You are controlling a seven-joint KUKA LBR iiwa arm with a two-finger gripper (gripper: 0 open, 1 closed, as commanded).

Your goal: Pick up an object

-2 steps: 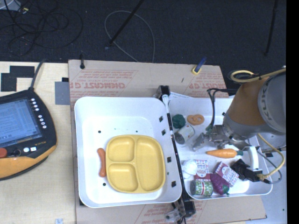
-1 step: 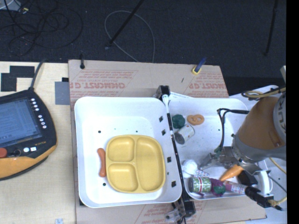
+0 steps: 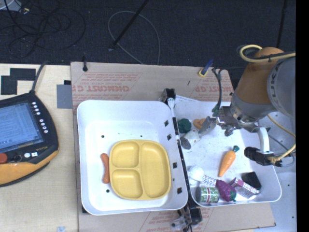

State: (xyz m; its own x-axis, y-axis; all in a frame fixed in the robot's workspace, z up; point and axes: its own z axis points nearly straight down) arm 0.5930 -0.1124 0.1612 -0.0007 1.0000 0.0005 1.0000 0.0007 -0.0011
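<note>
Tool (image 3: 208,124) first: you will find it low in the right-hand white bin (image 3: 270,190), toward that bin's upper left, at the end of the grey arm with the orange band (image 3: 258,83) that enters from the right of the frame. You cannot tell from this view how it is set or whether anything is caught in it. Its tip sits just beside a small orange lump (image 3: 198,123) and near a dark green round object (image 3: 184,125) by the bin's left wall; contact with either is unclear.

Lower in the same bin, you can see an orange toy carrot with a green top (image 3: 227,162) lying tilted, well apart from the tool. Along the bottom edge lie a small green-labelled can (image 3: 208,194), a purple object (image 3: 225,189), a white round object (image 3: 196,173) and a black block (image 3: 251,180).

Look to the left-hand white bin (image 3: 91,129): a yellow divided plastic plate (image 3: 140,169) rests in its lower middle, with an orange sausage-shaped toy (image 3: 105,167) just beside the plate's left edge.

At the far left of the frame, a handheld control pendant with a lit screen (image 3: 21,137) lies on the surface (image 3: 48,211).
</note>
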